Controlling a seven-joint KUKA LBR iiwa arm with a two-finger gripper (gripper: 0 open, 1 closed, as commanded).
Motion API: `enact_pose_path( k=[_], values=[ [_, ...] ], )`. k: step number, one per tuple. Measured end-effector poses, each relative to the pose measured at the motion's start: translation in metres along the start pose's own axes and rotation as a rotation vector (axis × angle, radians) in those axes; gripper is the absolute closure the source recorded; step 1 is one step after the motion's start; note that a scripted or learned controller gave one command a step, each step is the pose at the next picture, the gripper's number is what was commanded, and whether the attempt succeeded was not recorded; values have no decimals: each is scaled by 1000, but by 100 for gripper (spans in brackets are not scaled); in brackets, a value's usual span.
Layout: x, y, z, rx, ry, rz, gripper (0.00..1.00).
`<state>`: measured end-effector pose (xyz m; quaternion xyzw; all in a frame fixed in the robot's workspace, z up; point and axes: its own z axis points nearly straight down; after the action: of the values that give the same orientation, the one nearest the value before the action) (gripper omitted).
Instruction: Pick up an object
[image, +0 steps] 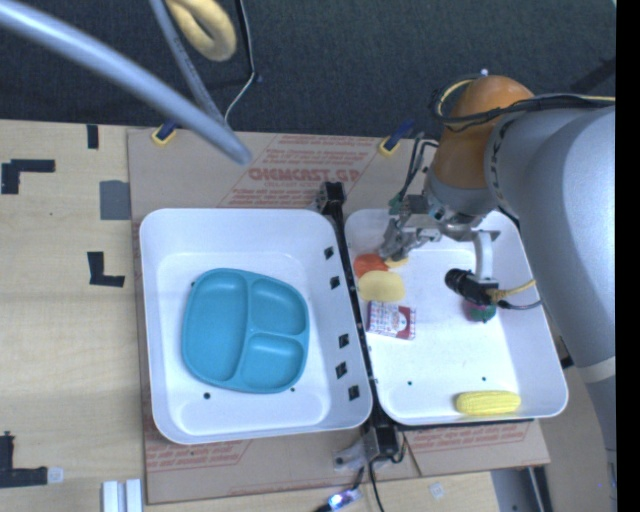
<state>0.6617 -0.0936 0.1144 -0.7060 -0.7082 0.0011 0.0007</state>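
My gripper (393, 247) reaches down into the right bin (530, 340) near its far left corner. It hangs just above a small red-orange object (369, 265) by the bin's left wall. Touching that object on its near side lies a pale yellow rounded object (382, 287). A small red and white packet (390, 320) lies flat just nearer than the yellow one. A yellow corn cob (488, 403) rests by the bin's front edge. A small green thing (482, 313) sits to the right of the packet.
The left bin (160, 250) holds a blue divided plate (245, 330). A black divider with clips (345, 300) runs between the two bins. The grey arm (570, 200) covers the right bin's far right corner.
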Motion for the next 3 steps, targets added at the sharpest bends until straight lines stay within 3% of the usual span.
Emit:
enact_pose_path(
  k=[2, 3],
  values=[
    [-4, -1, -95, -4, 0, 2, 100],
    [42, -31, -106, 0, 2, -1, 100]
  ],
)
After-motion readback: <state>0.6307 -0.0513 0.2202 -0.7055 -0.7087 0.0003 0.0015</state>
